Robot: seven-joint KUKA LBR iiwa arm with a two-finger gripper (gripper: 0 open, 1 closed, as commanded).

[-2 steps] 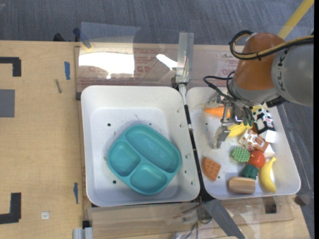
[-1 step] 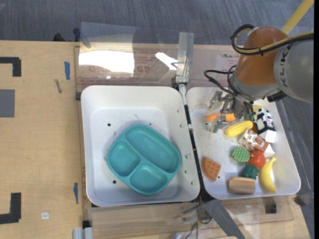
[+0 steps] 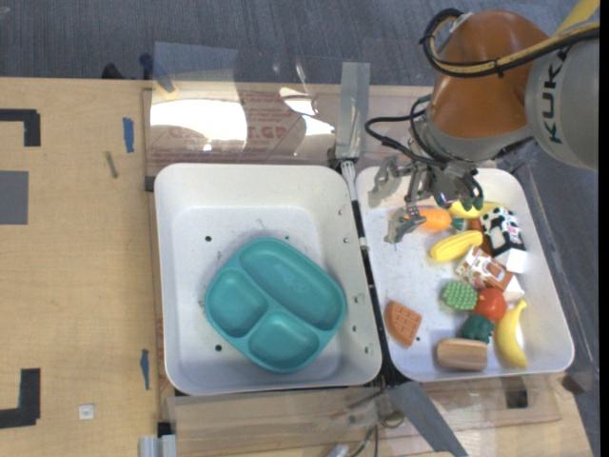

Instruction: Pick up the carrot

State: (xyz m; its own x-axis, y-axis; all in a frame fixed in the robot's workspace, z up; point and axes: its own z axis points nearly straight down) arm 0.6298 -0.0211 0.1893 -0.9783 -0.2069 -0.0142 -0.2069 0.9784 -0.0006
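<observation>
Bench: plywood top [image 3: 76, 284] is carrying two shallow white bins side by side, with a clear sheet catching glare behind them.
Left bin [image 3: 181, 198]: is holding only a teal divided plate [image 3: 274, 301], three compartments, lying flat and well apart from the work.
Divider: the rims between the bins are sitting just left of the gripper, so lateral room on that side is tight.
Right bin [image 3: 404, 255]: is holding the toy food, crowded toward its right half.
Waffle [image 3: 402, 323]: is lying alone at lower left of that bin, out of the way.
Gripper [image 3: 411, 208]: is hanging over the bin's upper part, fingers pointing down and appearing spread, nothing visible between them.
Carrot [image 3: 436, 220]: orange piece is lying just right of the fingertips, partly under the wrist cabling; whether a fingertip is touching it, cannot tell.
Neighbours: corn cob [image 3: 455, 246] is lying just below the carrot, a yellow piece [image 3: 466, 208] just right of it, cow figure [image 3: 499, 228] further right.
Lower cluster: carton [image 3: 483, 270], green piece [image 3: 460, 296], tomato [image 3: 491, 305], bread roll [image 3: 461, 353] and banana [image 3: 513, 335] are sitting clear of the target.
Advice: I'd be shifting slightly right to centre on the carrot, straddling its narrow width, descending straight, closing only once both pads are bracketing it.
Risk: likely snagging the corn or nudging the carrot under the yellow piece.
</observation>
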